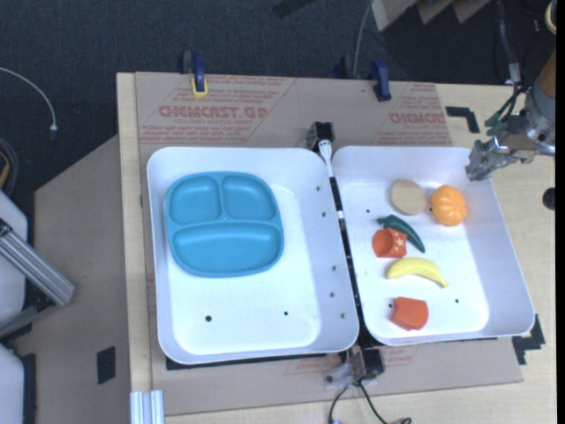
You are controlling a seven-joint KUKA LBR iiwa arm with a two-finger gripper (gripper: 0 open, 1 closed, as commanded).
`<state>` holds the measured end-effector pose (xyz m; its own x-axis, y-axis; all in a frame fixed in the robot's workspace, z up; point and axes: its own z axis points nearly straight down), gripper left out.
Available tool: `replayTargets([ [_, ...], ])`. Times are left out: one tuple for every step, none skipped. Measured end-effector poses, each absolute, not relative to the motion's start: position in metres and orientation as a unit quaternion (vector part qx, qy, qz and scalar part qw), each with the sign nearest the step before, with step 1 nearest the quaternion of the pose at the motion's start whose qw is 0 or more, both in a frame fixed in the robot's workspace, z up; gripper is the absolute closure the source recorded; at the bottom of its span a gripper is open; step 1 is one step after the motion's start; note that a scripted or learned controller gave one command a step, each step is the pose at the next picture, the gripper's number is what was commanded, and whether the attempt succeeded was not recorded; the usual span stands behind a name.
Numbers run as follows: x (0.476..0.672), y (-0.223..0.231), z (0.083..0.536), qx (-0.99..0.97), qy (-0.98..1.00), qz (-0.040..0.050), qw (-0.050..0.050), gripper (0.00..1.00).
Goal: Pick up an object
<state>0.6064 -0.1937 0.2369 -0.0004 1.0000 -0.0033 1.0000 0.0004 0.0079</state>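
On your far left the left bin (243, 329) holds a blue divided plate (226, 223), which sits toward the bin's upper left. That leaves you a broad strip of bare white floor along the near side and the right side of that bin, up to the seam where the two bins meet.

Across the seam, the right bin (503, 272) carries all the loose items, bunched through its middle. Nearest the seam you have a red pepper with a green stem (391, 238), and just below it a yellow banana (417, 271) lying crosswise. Below the banana, near the front wall, sits a red-orange block (409, 313). Up toward the back lies a tan round disc (408, 197), with an orange pumpkin-shaped fruit (448, 205) just beside it on the right; the two look to be touching or nearly so. To the right of the fruit and banana the bin floor is bare out to the right wall, so you have open room there.

At the far right, the gripper (482, 162) hangs over the right bin's upper right corner, above the rim, apart from every item. It holds nothing that you can see; whether it is spread or closed cannot be told from here.
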Motion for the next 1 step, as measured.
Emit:
replayTargets([
  [0.6075, -0.194, 0.2622, 0.707, 0.707, 0.0012, 0.003, 1.0],
])
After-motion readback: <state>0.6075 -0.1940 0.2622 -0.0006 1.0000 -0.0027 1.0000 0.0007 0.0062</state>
